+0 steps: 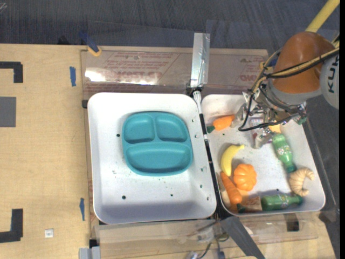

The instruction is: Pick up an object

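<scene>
The green bottle [282,151] nearest the tool [262,135] lies in the right bin [318,198], just to the tool's right and slightly nearer the camera, its long axis running slantwise toward the croissant [301,180]. Whether the tool is spread or pressed together I cannot tell; cables and wrist hide it. A banana [230,158] and a small pumpkin [244,177] lie below the tool, with bare white floor between. The left bin [102,144] holds a teal divided plate [157,143].

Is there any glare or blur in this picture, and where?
Camera view: glare whitens the clear sheet behind the left bin; the gripper is slightly soft; the teal plate and pumpkin look evenly lit and sharp.
</scene>
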Robot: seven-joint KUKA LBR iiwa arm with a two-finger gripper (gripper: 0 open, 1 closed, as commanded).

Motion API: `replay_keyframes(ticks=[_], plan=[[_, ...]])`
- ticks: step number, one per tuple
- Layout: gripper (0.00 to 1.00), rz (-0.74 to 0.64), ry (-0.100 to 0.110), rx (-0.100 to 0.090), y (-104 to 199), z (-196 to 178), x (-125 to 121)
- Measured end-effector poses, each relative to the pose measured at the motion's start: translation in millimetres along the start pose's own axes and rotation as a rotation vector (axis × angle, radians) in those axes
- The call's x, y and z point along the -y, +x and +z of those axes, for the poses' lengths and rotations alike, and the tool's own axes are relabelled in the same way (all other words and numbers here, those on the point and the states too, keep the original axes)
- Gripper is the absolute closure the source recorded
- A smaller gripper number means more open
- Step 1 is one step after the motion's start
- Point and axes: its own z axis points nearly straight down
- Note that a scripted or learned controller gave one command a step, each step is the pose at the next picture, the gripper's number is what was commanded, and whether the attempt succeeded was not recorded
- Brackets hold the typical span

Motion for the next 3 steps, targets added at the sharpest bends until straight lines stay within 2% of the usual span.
replay_keyframes(ticks=[1, 2, 3], plan=[[0.00, -0.086, -0.001, -0.004, 34, -1, 12], [0.00, -0.030, -0.018, 0.012, 49, 0, 32], [0.00, 0.052, -0.013, 0.009, 62, -1, 28]])
